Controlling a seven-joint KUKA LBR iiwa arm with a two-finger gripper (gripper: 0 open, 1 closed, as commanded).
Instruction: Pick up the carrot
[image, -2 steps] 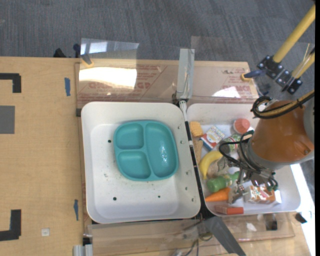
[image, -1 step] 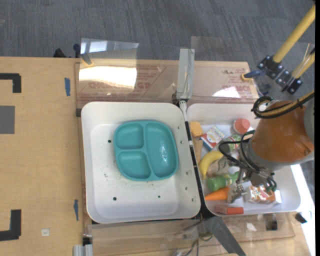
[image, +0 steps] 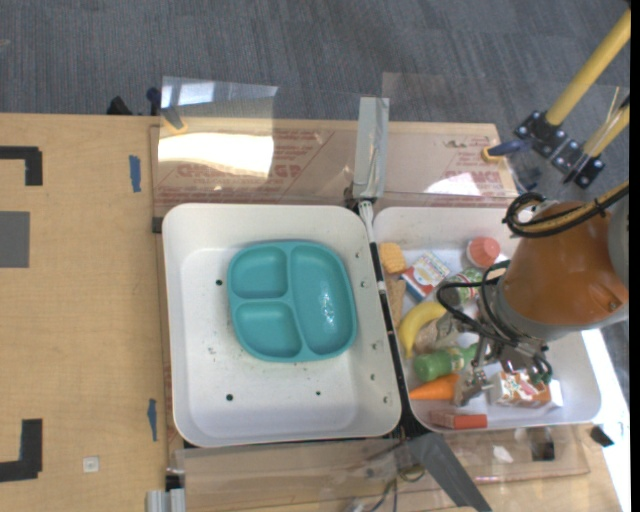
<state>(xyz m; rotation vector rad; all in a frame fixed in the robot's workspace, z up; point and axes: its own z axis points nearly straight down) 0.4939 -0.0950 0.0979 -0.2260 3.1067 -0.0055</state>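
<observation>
Two shallow white bins sit side by side on the bench: the left bin (image: 190, 330) and the right bin (image: 585, 395). One teal plate (image: 292, 300) with three compartments lies near the middle of the left bin; dark specks dot the white floor around it. Faint reddish printing shows on the cardboard sheet (image: 230, 165) behind the bins, but it cannot be read.

One carrot (image: 433, 390) lies in the right bin near its front edge, towards the front-left corner, orange body with a green piece just behind it. One yellow banana (image: 420, 322) lies behind the carrot, close to the bin's left wall. One red round item (image: 484, 250) rests near the back edge. One small printed packet (image: 430, 272) sits beside it, print too small to read. One further packet (image: 525, 392) lies by the front edge.

One arm (image: 560, 275), grey with an orange band, hangs over the right bin. The gripper (image: 478, 385) sits just right of the carrot's thick end. Whether its pincer is apart or together cannot be determined.
</observation>
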